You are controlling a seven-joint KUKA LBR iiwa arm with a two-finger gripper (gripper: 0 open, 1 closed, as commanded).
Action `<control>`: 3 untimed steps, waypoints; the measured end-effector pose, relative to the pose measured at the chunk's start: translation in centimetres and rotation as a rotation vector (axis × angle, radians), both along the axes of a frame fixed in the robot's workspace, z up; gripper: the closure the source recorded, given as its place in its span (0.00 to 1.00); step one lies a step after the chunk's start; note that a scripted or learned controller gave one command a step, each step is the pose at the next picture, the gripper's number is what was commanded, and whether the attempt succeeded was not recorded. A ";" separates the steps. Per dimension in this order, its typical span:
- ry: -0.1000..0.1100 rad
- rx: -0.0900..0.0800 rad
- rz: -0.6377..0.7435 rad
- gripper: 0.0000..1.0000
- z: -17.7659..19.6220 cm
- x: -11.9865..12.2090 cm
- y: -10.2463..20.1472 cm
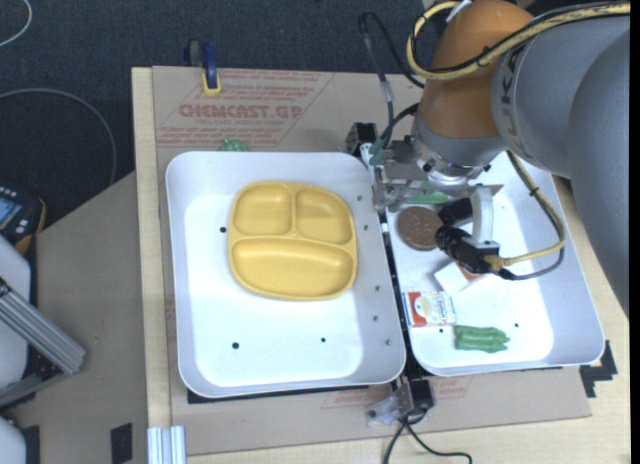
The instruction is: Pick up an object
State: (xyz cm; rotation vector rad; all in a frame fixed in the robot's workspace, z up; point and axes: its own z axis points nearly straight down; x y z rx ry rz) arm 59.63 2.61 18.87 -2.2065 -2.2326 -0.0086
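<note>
The gripper [425, 195] hangs over the right bin [560, 337], a brown disc [416, 229] at its six o'clock; its grip cannot be told.

A single fixed camera looks down at a slant from above the worktop [160, 282], near enough that the two white bins fill most of the frame. The left bin [200, 332] sits centred, and the arm [560, 62] enters from its right.
</note>
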 end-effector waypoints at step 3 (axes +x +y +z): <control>0.011 -0.007 -0.020 1.00 11.5 -11.8 -9.4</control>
